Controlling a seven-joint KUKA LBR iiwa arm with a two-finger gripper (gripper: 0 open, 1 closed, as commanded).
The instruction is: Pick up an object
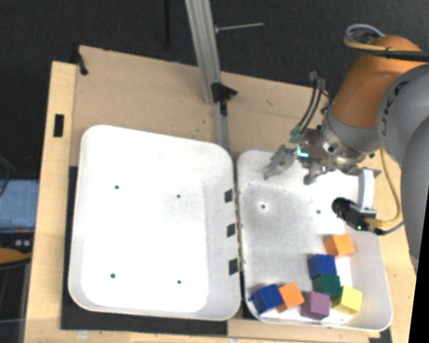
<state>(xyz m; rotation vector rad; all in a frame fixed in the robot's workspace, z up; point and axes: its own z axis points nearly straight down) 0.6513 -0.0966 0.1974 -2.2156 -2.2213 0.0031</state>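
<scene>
Seven blocks: they lie in my right bin (pixel 272 214), bunched at its near right corner, with the left bin (pixel 144 220) beside it.
Cluster: an orange block (pixel 339 245) sits farthest up; below it a blue block (pixel 321 266), a green block (pixel 329 285) and a yellow block (pixel 350 299); along the near wall a purple block (pixel 316 305), a second orange block (pixel 291 296) and a second blue block (pixel 267 298), several of them touching.
My gripper (pixel 295 168): it hangs over the bin's far edge, fingers spread apart with nothing between them, well apart from every block.
Step in hand: I judge this the approach; no block is picked or lifted yet.
Next move: I need to travel toward the near right corner, choose a block, come down with a finger on each side, then close.
Best candidate: the upper orange block looks to me the least crowded.
Risk: the packed blocks near the wall leave my fingers little room.
</scene>
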